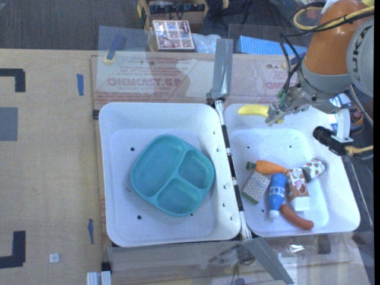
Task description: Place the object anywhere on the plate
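Nothing lies on the teal plate [172, 175] yet, we judge, since the gripper [276, 114] hovers beside the banana [253, 110] in the right bin [347, 218], grip unreadable.

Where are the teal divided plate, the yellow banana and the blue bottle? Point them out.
teal divided plastic plate [172, 175], camera view, centre ridge.
yellow toy banana [253, 110], camera view, mid-body.
blue bottle with white cap [276, 192], camera view, blue body.

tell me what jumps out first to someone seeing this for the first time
The teal three-compartment plastic plate lies alone in the left white bin. In the right white bin, toy foods cluster near the front, a blue bottle among them. The grey arm's gripper hangs beside a yellow banana at the back.
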